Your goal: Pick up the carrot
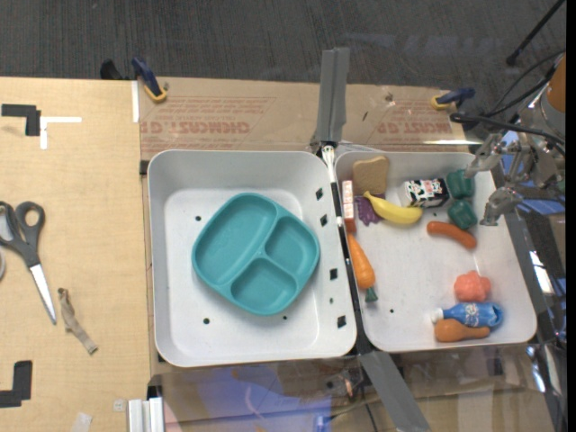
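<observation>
Carrot (361, 265) well apart from hand (500, 185)

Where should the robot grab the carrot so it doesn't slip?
Best guess: the thick orange middle of the carrot, from straight above. It lies flat and slanted along the left wall of the right bin, so the fingers should straddle its width, with the wall-side finger having little room.

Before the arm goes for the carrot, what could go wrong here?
1. The carrot lies tight against the left wall of the right bin, so the claw may strike the wall or slip off.
2. The claw is at the bin's far right edge; crossing over, it may bump the sausage or banana.
3. The sausage is orange too and could be mistaken for the carrot.
</observation>
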You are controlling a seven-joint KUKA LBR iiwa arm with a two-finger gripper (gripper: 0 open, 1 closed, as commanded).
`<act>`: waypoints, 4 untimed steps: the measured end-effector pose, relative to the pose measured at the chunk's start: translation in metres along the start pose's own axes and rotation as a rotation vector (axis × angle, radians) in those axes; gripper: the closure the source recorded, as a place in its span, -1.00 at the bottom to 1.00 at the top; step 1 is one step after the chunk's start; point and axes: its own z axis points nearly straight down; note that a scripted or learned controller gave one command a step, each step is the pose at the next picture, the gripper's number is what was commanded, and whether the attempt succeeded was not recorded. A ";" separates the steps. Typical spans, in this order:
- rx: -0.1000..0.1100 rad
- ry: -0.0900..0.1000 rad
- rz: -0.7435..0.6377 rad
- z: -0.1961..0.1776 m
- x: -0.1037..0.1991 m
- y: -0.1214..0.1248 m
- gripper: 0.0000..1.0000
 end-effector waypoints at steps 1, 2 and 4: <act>-0.001 0.000 -0.093 0.076 0.013 0.088 -1.00; 0.000 0.001 -0.114 0.127 0.063 0.122 -1.00; 0.001 0.002 0.758 0.103 0.101 0.125 -1.00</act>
